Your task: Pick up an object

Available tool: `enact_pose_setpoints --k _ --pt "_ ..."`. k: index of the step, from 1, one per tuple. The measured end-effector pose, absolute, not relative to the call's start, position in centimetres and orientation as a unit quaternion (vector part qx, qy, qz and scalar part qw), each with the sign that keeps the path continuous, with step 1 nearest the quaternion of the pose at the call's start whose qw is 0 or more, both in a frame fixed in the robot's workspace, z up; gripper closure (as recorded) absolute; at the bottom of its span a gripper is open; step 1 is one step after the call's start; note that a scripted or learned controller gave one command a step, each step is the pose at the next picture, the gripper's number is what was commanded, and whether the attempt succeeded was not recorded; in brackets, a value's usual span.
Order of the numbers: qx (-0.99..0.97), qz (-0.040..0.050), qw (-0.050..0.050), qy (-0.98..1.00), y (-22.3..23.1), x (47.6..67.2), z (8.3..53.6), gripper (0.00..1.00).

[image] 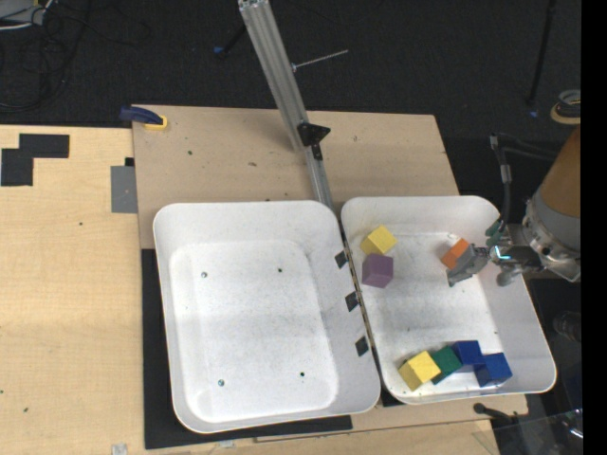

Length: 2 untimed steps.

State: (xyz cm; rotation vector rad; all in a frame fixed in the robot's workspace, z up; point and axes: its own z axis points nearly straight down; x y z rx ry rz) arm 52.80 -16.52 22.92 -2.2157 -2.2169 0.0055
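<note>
The pincer (467, 266) hangs near the right bin's (417, 214) right rim, close against a small orange block (456, 251); its opening and grip cannot be told. Smooth cubes crowd the bin's near edge.

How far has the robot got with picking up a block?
Done: the gripper has reached into the right bin by the orange block. In hand: nothing I can confirm; a grip isn't visible. Left: lifting one. The purple block and the yellow block lie untouched.

Arm (569, 197) cut off at right
</note>
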Motion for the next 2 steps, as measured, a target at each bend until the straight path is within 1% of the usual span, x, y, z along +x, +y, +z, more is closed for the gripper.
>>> enact_pose_setpoints --k 1,2 --pt "-0.708 0.0006 0.001 -0.706 -16.6 52.9 23.1 0.0" --pt "-0.708 0.002 0.004 -0.707 -16.6 53.2 18.7 0.0"
